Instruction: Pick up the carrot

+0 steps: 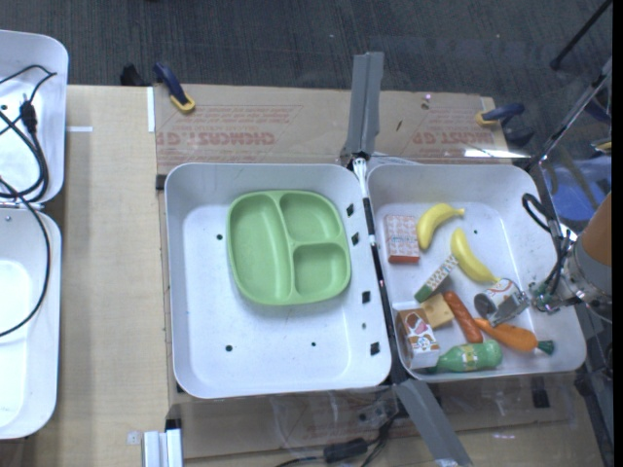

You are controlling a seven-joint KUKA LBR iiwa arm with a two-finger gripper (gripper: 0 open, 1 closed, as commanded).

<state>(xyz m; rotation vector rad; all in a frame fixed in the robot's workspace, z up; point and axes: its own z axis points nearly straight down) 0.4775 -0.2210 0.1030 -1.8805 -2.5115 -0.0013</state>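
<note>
Camera view, looking down at a slant: two shallow white bins sit side by side on a cardboard-covered bench. The gripper [538, 300] hangs over the right bin's [516, 178] right-hand edge, just up and right of the carrot; whether it is apart or together cannot be told from this angle, and nothing is seen clamped in it.

The carrot [508, 334] lies on the right bin's floor near the front right corner — its long axis runs almost left to right, sloping slightly down toward the right, with the small green stalk end at the right and the narrow tip pointing left. Its tip meets a second orange stick-shaped piece [463, 317] that slants up to the left. Just below the carrot lies a green bottle [469, 358], also on its side, next to a small printed carton [419, 337] whose lettering is too small to read.

Farther back in the same bin rest two bananas [438, 223] [472, 259] and a pink-and-white packet [401, 237], its print illegible. A metallic object [498, 305] sits just above the carrot.

The left bin [195, 339] holds a green divided plate [289, 246]. Red lettering is printed upside down on the cardboard [243, 125] behind the bins — it cannot be made out with confidence.
</note>
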